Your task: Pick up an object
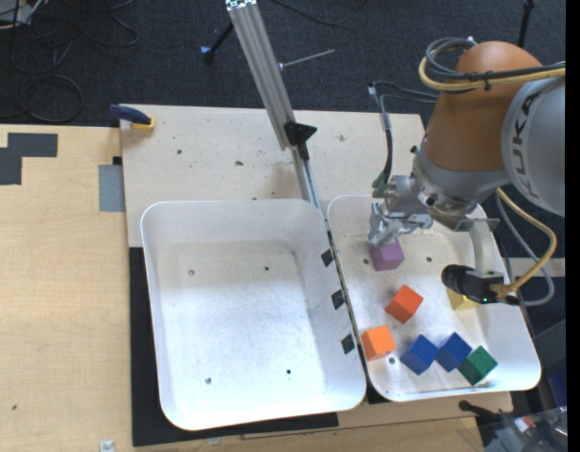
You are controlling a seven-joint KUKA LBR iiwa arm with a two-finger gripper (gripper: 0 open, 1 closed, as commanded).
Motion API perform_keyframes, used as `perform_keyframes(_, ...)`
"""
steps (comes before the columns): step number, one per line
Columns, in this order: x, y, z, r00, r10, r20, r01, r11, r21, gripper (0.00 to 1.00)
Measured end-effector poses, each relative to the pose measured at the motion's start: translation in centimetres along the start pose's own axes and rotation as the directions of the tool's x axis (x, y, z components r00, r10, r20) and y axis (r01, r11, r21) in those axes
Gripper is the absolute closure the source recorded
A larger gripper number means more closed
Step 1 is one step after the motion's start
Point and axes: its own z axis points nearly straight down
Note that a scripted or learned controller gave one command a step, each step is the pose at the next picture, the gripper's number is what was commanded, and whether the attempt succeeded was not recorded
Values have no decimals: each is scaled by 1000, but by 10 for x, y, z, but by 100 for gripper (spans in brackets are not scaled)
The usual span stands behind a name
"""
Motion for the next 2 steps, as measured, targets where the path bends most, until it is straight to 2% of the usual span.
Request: perform_keyframes(2,107,-14,1,1000,-2,1,2,1000,1,100)
